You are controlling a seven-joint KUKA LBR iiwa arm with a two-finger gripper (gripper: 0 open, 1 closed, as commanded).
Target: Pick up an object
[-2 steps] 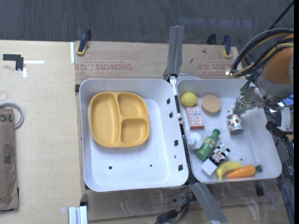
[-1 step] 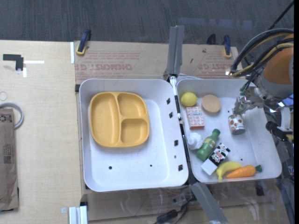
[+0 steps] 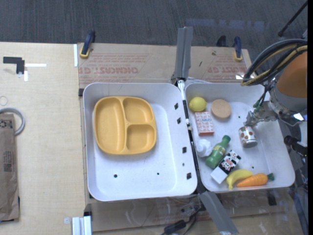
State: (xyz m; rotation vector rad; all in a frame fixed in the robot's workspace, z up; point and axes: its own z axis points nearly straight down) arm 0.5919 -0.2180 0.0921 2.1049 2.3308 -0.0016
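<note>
You see the arm [image 3: 293, 77] coming in at the right edge of the frame, its gripper [image 3: 255, 115] low over the upper right part of the right bin [image 3: 279, 155]. You cannot tell how its jaws stand; they are too small and dark against the bin wall. Just below the gripper, a small can [image 3: 248, 136] lies tilted on the bin floor, close to it but not visibly pinched. At the bin's upper left sit a lemon [image 3: 197, 104] and a tan disc [image 3: 221, 108], with a red box [image 3: 204, 123] below them. Lower, you find a green bottle [image 3: 218, 152], a banana [image 3: 236, 176] and a carrot [image 3: 254, 180] near the bottom edge. In the left bin [image 3: 142, 180], a yellow tray [image 3: 125, 125] rests at upper left.
</note>
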